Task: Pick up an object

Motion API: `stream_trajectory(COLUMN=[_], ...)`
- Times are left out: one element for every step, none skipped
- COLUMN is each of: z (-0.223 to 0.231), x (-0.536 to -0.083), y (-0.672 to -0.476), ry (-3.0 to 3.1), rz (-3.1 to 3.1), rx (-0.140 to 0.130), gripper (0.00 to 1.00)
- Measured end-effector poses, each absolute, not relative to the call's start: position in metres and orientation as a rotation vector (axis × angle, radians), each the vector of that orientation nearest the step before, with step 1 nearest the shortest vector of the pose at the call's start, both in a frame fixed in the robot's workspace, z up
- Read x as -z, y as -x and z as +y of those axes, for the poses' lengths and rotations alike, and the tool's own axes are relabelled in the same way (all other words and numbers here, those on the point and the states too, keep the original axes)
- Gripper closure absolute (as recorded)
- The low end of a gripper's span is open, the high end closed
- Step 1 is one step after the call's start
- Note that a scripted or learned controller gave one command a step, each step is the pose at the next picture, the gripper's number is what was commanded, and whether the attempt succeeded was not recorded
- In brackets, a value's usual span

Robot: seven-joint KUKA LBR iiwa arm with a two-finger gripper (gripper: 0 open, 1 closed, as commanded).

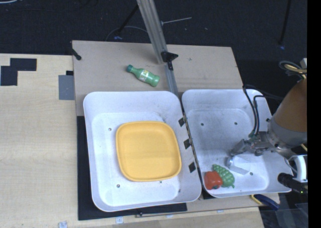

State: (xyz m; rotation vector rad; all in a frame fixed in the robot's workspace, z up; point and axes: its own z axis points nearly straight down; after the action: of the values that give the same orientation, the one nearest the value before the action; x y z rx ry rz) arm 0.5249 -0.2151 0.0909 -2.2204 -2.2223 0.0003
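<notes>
From above, the claw [231, 160] hangs low in the right bin [220, 104]. I cannot tell how it is set. A red and green toy [219, 177] lies just below it, near the bin's front wall. To do this well, I think the claw should drop straight onto the toy. Far off to its left, a yellow plate [148, 150] rests in the left bin [100, 106]. A green bottle [143, 75] lies on the brown board [200, 64] beyond.

You look down from one fixed camera above the bench [210, 66] — slanted, at middling range. Left of the gripper [231, 161] lie both bins — the arm [293, 117] enters from its right.
</notes>
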Motion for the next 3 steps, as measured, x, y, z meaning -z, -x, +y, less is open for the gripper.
stream_trajectory(z=[-0.216,-0.213,-0.207], x=[-0.102,-0.163,-0.223], y=[-0.525,-0.523,-0.528], ry=[2.224,2.225,2.224], rz=[-2.222,-2.224,-2.225], rx=[0.002,0.003,0.004], gripper=[1.00,1.00,1.00])
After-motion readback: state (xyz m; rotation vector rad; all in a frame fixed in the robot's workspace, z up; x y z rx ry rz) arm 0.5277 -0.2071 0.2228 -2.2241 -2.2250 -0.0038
